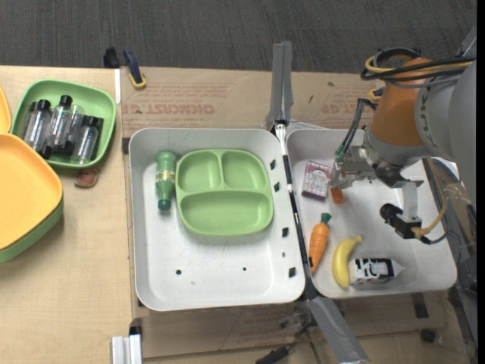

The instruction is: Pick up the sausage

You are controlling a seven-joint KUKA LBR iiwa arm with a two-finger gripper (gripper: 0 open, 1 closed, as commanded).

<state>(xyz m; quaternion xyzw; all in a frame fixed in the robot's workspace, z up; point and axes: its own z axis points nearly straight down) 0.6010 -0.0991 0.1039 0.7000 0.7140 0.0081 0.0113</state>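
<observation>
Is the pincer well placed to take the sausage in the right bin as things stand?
Probably yes. The pincer hangs right over the sausage, with nothing lying across it. The pink packet sits close on one side and might get nudged.

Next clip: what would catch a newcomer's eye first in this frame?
Probably the grey arm with its orange band, reaching in from the right, its gripper low over the right bin by a small orange-brown piece. Then the green divided plate in the left bin, a green bottle beside it. The carrot and banana stand out in the right bin.
</observation>
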